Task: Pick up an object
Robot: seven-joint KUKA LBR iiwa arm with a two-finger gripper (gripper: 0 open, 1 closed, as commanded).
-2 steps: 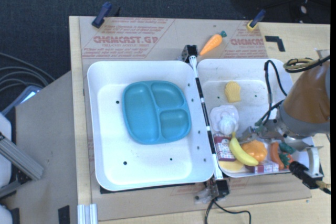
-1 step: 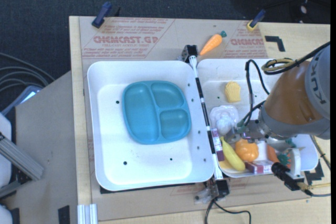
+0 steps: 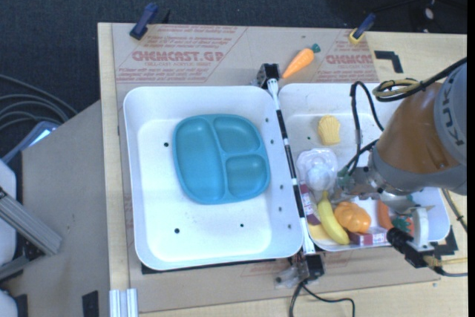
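The right bin (image 3: 297, 104) holds several small items. A yellow banana (image 3: 330, 219) lies near its front edge, touching an orange fruit (image 3: 353, 217). A clear plastic piece (image 3: 315, 167) sits behind the banana, and a yellow corn-like toy (image 3: 329, 130) lies farther back. My gripper (image 3: 355, 185) hangs low in this bin, just behind the orange fruit and right of the clear piece, under the grey and orange wrist (image 3: 415, 141). Nothing can be seen held in it.
The left bin (image 3: 148, 189) holds a blue sectioned plate (image 3: 221, 157). A toy carrot (image 3: 298, 63) lies on the bench behind the bins. A red item (image 3: 382, 214) and small packets (image 3: 371, 237) crowd the right bin's front. Cables (image 3: 386, 89) loop over the arm.
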